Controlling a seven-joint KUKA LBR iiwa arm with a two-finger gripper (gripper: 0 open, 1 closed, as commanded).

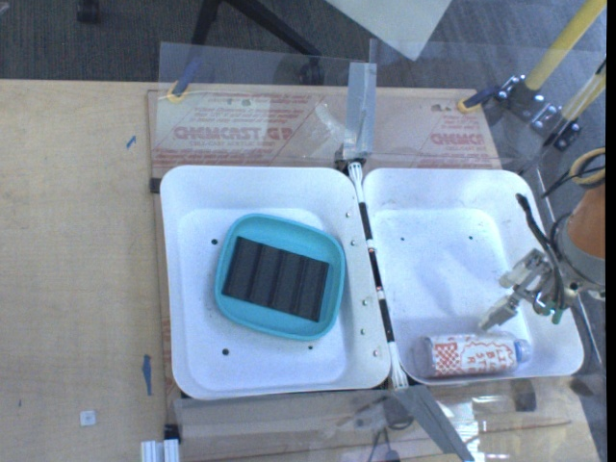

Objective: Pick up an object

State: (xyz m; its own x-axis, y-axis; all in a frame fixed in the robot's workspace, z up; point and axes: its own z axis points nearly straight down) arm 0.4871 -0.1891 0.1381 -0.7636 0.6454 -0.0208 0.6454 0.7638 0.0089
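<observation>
The tool (508,298) hangs over the right bin (433,210), near its right wall, with its two fingers spread apart and nothing between them. Just below the fingertips, a small bottle (474,354) with a red and white label lies on its side along the front edge of this bin, and it is not touching the tool. In the left bin (192,200) a light blue tray (279,276) holds dark grey bars. Both bins stand on the wooden table (67,258)

An office chair base (207,3) stands on grey carpet beyond the wooden bench (72,258)
</observation>
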